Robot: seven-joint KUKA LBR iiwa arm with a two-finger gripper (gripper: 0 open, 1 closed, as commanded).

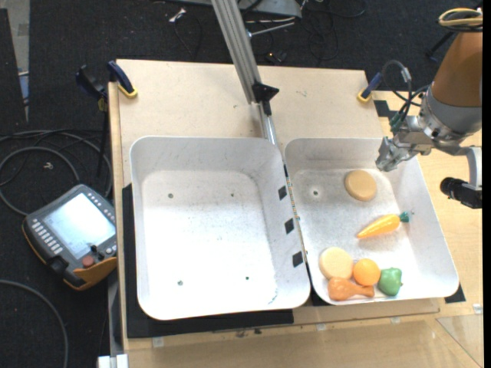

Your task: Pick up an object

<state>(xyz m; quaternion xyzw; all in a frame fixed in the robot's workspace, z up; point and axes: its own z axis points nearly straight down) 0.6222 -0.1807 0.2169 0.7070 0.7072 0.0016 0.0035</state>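
Observation:
In the right bin [433, 228] lie a tan round bun [360, 185], an orange carrot [380, 225] with a green top, a pale yellow round piece [335, 263], an orange ball [367, 271], a green pepper [390, 280] and an orange-brown drumstick [350, 288]. My gripper [390, 158] hangs over the bin's far right part, just up and right of the bun. Nothing shows between its fingers.
The left bin [203, 221] sits beside the right one, with black clips along their shared wall. A slanted metal pole [239, 44] rises behind the bins. A teach pendant [73, 236] lies on the floor at the left. Yellow clamps [123, 83] hold the bench's far corners.

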